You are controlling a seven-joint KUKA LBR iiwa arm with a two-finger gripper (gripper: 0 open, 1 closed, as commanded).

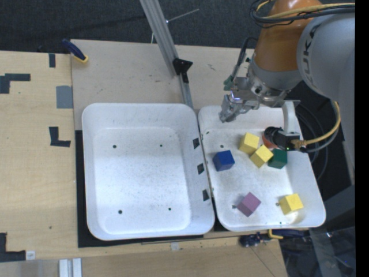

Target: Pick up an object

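The arm came in from 3 o'clock, and its gripper (229, 113) hung over the top left corner of the right bin (305, 212). I could not tell how wide the claw was, and nothing showed in its hold.

Six blocks lay in the right bin. A blue block (223, 160) sat at 6 o'clock from the gripper, near the bin's left wall. Two yellow blocks, one (249, 143) and the other (262, 156), touched at 4 o'clock from the gripper. A green block (278, 158) sat right beside them, at their 3 o'clock. A purple block (249, 203) lay near the bin's front. A third yellow block (291, 203) sat at 3 o'clock from the purple one, apart from it.

The left bin (92, 172) stood beside the right one.
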